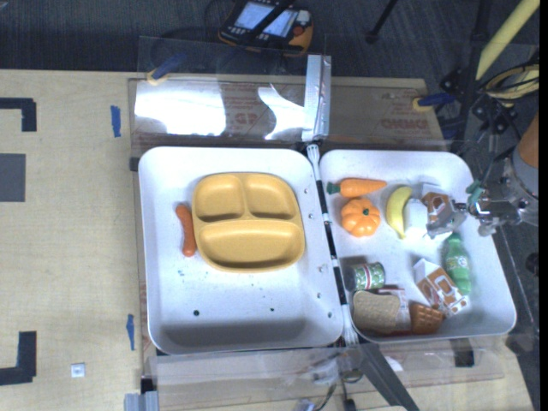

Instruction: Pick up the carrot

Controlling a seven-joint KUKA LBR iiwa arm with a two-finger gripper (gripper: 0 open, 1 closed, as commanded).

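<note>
- The carrot [363, 187] is seen in the right bin [497, 268], close to that bin's far left corner, lying flat on the white floor
- Its long axis is judged to run nearly across the view, left to right, with the green top toward the divider between the bins and the thin tip toward the banana [398, 211]
- A small pumpkin [360, 217] is noted just beside it on the near side; the banana stands just past its tip
- The hand [481, 205] is found at the right rim of the same bin, well apart from the carrot, with a small brown-and-white item [439, 212] just beside it
- Whether the hand is apart or together cannot be told; nothing is shown clamped in it
- From the hand the carrot lies to the view's left and slightly toward the far wall, with the banana between the two
- A crosswise approach to the carrot's long axis is judged to be called for, with the pumpkin as the closest obstacle
- An orange sausage-like piece [186, 229] lies in the left bin [163, 255] beside a yellow tray [248, 221] and could be mistaken for the target
</note>
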